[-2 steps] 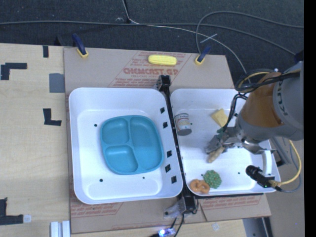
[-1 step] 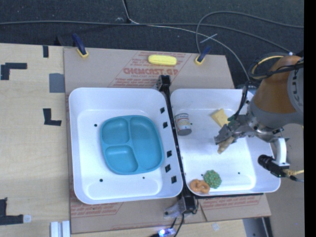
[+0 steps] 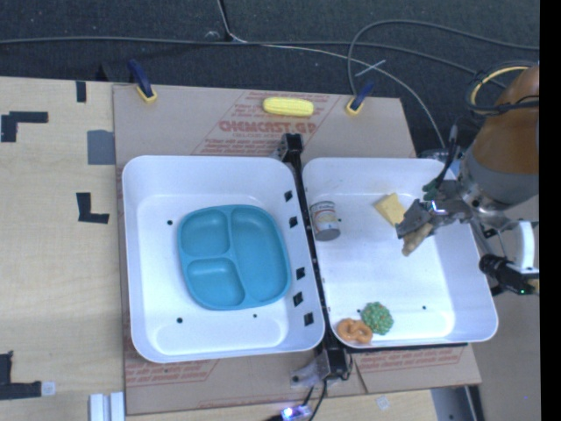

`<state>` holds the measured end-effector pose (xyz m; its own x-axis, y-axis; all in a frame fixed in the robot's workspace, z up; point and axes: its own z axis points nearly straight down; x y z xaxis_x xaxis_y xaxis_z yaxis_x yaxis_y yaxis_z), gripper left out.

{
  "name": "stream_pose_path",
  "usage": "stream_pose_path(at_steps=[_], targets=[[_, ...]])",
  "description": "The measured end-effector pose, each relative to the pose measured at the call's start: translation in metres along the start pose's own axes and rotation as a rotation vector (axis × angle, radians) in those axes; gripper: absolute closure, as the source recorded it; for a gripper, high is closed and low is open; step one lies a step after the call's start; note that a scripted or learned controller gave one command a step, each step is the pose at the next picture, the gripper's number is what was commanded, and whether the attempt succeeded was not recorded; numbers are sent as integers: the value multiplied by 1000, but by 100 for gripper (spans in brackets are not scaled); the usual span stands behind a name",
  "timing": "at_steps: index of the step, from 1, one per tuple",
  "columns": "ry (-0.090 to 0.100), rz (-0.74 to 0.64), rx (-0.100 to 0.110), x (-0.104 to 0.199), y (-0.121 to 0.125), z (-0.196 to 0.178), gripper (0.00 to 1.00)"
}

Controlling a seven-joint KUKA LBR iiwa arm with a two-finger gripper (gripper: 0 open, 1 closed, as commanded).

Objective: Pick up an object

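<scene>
We judge the pick not yet done: our hand (image 3: 419, 229) hovers in the right bin (image 3: 456, 323), nothing visibly between its fingers, just beside the yellow block (image 3: 390, 207); their spread we cannot tell.

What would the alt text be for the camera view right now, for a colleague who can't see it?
The gripper hovers over the right bin, just beside a yellow block, with nothing visibly held. That bin also holds a small metal can, a green broccoli piece and an orange pretzel-like piece. The left bin holds a blue divided plate.
</scene>
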<state>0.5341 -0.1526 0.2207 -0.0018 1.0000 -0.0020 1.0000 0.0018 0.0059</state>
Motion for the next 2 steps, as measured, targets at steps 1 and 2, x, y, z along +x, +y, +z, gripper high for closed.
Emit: stream_pose_path(at_steps=[1,2], targets=[[1,0,3,0,1,-29,100],[4,-5,6,57,7,-34,100]])
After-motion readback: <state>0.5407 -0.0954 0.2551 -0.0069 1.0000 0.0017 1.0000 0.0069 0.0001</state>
